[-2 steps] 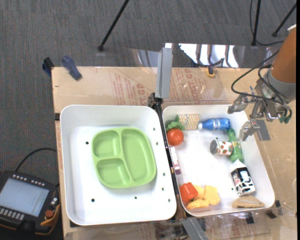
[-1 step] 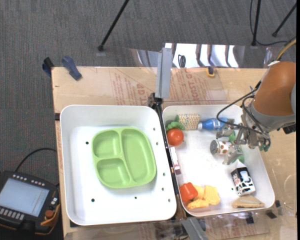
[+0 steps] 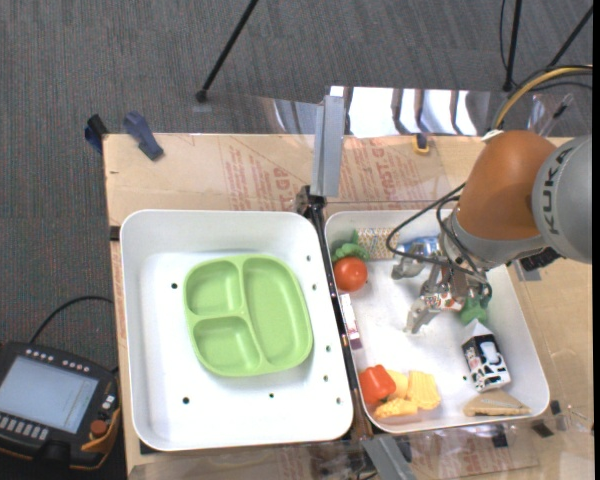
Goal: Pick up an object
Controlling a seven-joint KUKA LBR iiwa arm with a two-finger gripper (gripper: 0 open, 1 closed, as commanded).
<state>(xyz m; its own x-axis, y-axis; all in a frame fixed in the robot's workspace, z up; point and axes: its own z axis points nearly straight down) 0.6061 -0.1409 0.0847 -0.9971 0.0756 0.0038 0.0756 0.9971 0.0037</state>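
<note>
From above, my gripper [image 3: 427, 308] hangs in the right bin [image 3: 535, 363], fingers parted, nothing between them. Around it lie one tomato [image 3: 350, 273], one orange pepper [image 3: 376, 382], one yellow piece [image 3: 417, 392], one black-and-white carton [image 3: 485, 361], one sandwich wedge [image 3: 496, 405]. The left bin [image 3: 150, 258] bears one green divided plate [image 3: 248, 314].

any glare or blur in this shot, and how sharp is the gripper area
Camera view: even, soft lighting with faint shadows; glare on the shiny strip behind the right bin; the green plate is crisp, while the gripper is small and cluttered by cables, so fine detail is lost.
</note>
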